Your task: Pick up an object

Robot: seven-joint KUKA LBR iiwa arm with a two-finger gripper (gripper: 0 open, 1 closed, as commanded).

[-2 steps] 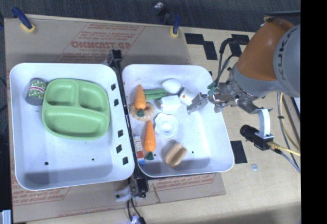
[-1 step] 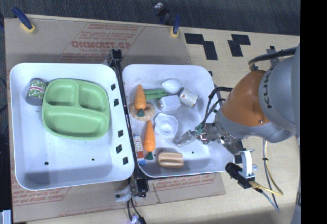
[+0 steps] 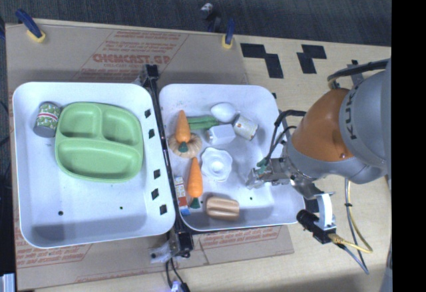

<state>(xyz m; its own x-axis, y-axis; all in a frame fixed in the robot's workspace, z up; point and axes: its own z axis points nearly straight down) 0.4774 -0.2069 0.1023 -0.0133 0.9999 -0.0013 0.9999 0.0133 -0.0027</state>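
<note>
The arm [image 3: 333, 134] reached in from three o'clock, and its tool [image 3: 261, 175] hung over the right bin [image 3: 266, 99] near that bin's four o'clock edge. Whether the tool was apart or together I could not tell. Two toy carrots [image 3: 182, 126] [image 3: 194, 179], a bread roll [image 3: 221, 207], a white cup [image 3: 216, 164] and a small can [image 3: 245, 127] lay at the bin's centre and nine o'clock side. The left bin [image 3: 33, 217] held a green divided plate [image 3: 100, 141].

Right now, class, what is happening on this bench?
A grey and orange robot arm reaches over the right bin, its gripper low near that bin's right side. Two toy carrots, a bread roll and small white items lie there. The left bin holds a green divided plate.
</note>
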